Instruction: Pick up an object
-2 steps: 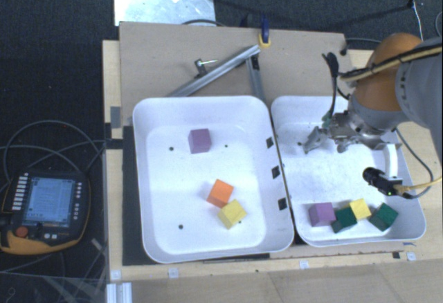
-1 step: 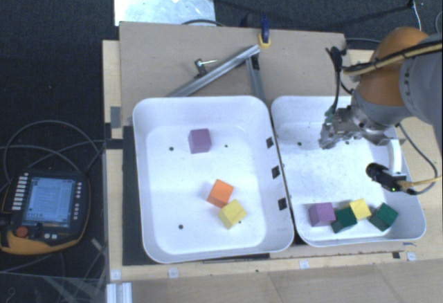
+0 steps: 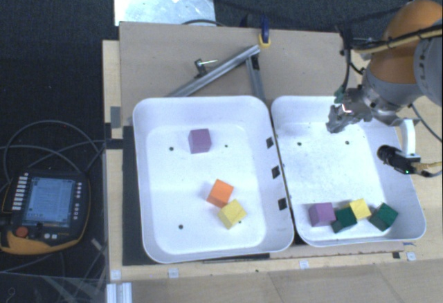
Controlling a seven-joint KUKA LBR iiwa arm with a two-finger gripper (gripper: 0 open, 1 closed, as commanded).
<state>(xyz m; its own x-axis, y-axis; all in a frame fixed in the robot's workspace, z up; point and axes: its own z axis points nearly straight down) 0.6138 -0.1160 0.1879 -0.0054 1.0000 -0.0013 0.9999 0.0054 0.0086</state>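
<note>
My gripper [image 3: 340, 117] hangs over the right bin [image 3: 304, 156]; whether it is released or clenched, I cannot tell. The purple cube [image 3: 321, 213] lies well below it; I should descend centred on it.

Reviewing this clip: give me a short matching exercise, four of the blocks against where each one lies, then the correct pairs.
Things:
1. orange block
2. lone purple block
3. purple block in a row
4. green block at the row's end

Places:
A. right bin, near-right corner
B. left bin, far part, apart from other blocks
C. left bin, touching a yellow block
D. right bin, left end of the near row

Pairs: 1-C, 2-B, 3-D, 4-A
</note>
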